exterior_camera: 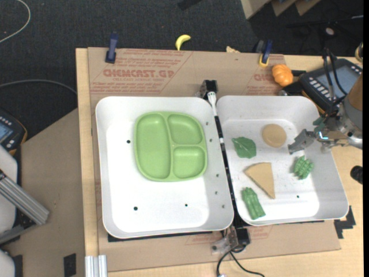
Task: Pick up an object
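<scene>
Cardboard-covered desk [144,68] carries two white bins; right bin [331,203] holds small toy foods. Probably light, stiff plastic: best taken across the broccoli [301,167] sides. Gripper [301,140] just above it; cannot tell whether jaws are released or clenched.

This is a robotics lab or test cell, not a home. The tabletop [144,68] is a sheet of board still printed with a supplier's name, held by blue clamps [111,49] at the top edge. Two white bins [115,212] sit side by side, joined by black brackets [209,88]. Loose cables [17,4] lie on the dark carpet at upper left, and an aluminium frame rail [23,203] shows at lower left.
</scene>
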You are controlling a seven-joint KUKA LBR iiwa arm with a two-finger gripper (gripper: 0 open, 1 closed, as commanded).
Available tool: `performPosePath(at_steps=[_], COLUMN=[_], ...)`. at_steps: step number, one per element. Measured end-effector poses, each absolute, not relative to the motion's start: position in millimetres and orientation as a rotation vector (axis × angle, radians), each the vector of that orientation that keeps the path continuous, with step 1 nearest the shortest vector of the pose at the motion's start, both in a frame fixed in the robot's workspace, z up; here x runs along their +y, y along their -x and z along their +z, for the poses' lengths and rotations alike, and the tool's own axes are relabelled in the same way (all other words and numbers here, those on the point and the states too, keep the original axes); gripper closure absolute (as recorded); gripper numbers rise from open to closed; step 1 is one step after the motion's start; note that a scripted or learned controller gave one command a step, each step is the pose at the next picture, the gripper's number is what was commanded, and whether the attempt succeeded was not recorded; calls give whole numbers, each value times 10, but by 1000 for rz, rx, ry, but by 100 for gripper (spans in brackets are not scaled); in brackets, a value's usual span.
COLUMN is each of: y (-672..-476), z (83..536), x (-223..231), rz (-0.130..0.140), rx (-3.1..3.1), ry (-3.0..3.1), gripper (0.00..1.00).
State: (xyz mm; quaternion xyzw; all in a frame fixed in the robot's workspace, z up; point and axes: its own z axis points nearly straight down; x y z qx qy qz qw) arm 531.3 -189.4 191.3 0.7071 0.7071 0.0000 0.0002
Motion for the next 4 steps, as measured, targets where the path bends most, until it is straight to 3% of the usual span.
performPosePath(at_steps=[1, 2, 3, 4], y=[-4763, -5157, -4812, -4815], z=[1618, 855, 882, 885], x=[-1385, -1680, -1152, -1996], rz=[-3, 6, 8, 6], rx=[2230, 2220, 2216, 2209], ry=[-2227, -2221, -2215, -2221], gripper=[0, 0, 0, 0])
